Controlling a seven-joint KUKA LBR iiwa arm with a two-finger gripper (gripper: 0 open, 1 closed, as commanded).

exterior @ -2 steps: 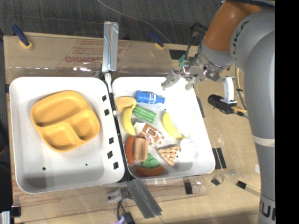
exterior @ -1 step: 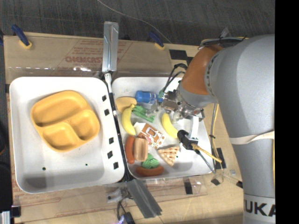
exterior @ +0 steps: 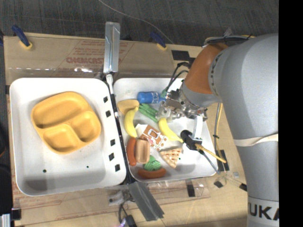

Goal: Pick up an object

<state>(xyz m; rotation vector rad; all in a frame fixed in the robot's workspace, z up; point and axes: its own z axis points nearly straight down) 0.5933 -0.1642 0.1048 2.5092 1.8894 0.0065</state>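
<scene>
A yellow toy banana (exterior: 167, 129), curved and smooth, is located in the right bin (exterior: 201, 163), near its centre. The gripper (exterior: 168, 112) is positioned directly above the banana's upper end; contact between them cannot be confirmed, and whether the jaws are wide or narrow cannot be told. The banana is closely surrounded. A white and orange carton (exterior: 152, 136) lies just beside it on the left. A pizza slice (exterior: 171, 156) lies just below its lower end. Green pieces (exterior: 147, 111) lie near its upper end, with a blue bottle (exterior: 148, 97) beyond them. A second banana (exterior: 129, 123) is set along the bin's left wall. A hot dog (exterior: 141, 150) and a red sausage (exterior: 131, 152) are placed below it. The long axis of the first banana runs diagonally, from upper left under the gripper to lower right. The left bin (exterior: 28, 167) holds a yellow divided tray (exterior: 66, 122).
</scene>
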